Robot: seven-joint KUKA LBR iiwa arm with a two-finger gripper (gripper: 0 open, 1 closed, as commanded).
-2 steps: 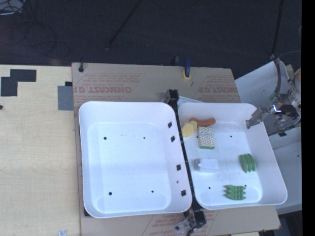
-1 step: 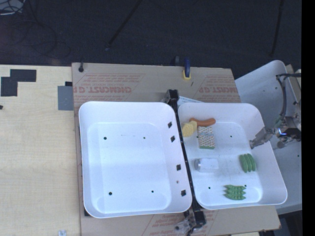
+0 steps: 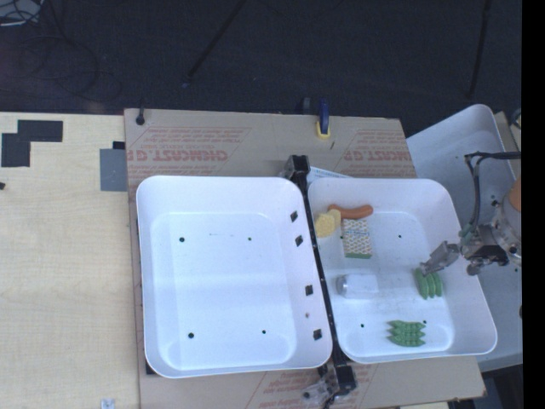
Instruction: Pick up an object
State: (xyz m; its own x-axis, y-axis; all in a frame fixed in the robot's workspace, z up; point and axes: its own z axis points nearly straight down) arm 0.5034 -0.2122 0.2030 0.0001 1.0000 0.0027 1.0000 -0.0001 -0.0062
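We look down at a slant on a table carrying two shallow white bins side by side on a brown cardboard sheet printed with red lettering.

The left bin shows its bare white floor with a few small dark holes. The right bin holds all the loose objects. Near its far left corner lies an orange carrot-like piece, with a yellow piece just beside it, close to the divider where the two bins meet. Below the carrot sits a small patterned box with a green and white face. Nearer the middle of the bin we see a pale, whitish bottle-like object lying on its side. Toward the right there is a green pea pod, and a second green pea pod lies well apart from it, near the front wall.

The jaws reach in over the right bin's right wall, with the grey wrist hardware behind them at the frame's right edge. They hang just above or against the upper end of the first pea pod; we cannot tell whether they touch it. We also cannot tell whether they stand open or closed, since the parts are too small and blurred at this angle. Nothing is visibly held between them.

A blue and yellow clamp sits at the far edge of the cardboard.
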